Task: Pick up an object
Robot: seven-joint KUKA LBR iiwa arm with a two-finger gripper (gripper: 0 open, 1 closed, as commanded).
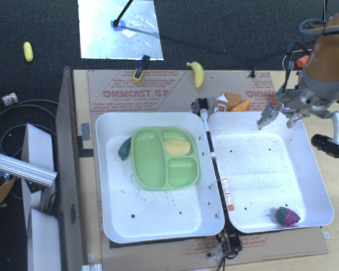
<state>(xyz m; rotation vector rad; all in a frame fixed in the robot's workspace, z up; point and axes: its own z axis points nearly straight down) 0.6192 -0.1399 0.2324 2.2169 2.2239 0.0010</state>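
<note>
Strawberry [287, 216] lies in right bin [315, 171]; cardboard [135, 90] reads "CHEMCAST GP".

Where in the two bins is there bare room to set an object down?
The right bin is mostly bare floor between the divider and the strawberry in its near corner. The left bin is crowded: the green plate fills its middle, leaving its near strip.

The arm [327, 65] shows a broad orange band above a grey, rounded wrist housing. Thin dark cables loop beside it, with a small orange fitting near the top. The gripper [280, 116] is pale grey metal, with slim fingers [265, 120] beneath a blocky body.
</note>
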